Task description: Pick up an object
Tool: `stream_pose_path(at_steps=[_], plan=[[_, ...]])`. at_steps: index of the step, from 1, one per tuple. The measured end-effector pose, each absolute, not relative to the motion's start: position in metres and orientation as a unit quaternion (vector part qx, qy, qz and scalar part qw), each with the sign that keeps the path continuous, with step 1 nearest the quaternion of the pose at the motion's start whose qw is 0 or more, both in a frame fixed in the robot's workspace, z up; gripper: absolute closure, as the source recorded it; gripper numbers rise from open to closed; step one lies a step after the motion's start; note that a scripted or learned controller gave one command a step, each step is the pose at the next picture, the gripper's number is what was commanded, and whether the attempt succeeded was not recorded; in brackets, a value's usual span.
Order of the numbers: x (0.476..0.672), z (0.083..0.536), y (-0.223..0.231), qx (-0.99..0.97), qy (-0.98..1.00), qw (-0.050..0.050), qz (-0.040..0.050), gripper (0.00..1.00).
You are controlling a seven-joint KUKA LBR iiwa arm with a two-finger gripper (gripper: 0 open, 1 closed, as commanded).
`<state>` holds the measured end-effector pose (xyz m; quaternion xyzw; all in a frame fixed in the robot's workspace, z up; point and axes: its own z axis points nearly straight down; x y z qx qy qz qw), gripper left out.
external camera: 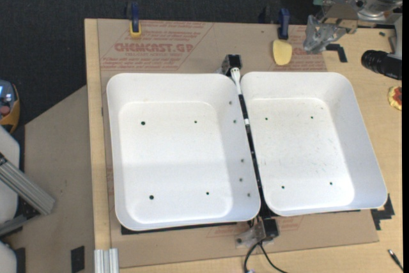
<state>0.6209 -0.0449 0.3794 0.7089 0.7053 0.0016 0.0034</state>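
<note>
A small pale yellow object (282, 52) lies on the cardboard bench top, just beyond the far left corner of the right bin (358, 137). My gripper (317, 40) hangs over the bench at the upper right, behind the right bin's far rim. It is a short way to the right of the yellow object and apart from it. The left bin (121, 156) sits beside the right one, their rims meeting in the middle.
Two blue clamps (134, 15) (283, 21) stand on the bench's far edge. A black fitting (231, 63) sits at the far end of the seam between the bins. A small red and yellow thing (396, 97) lies at the right edge.
</note>
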Motion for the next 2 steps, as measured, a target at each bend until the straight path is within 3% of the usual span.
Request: stream_pose_path(at_steps=[1,2], plan=[[0.654,0.296,-0.014,0.706,0.708,-0.002,-0.0017,1.0],[0.661,0.449,0.022,0.705,0.709,0.007,0.0078,1.0]])
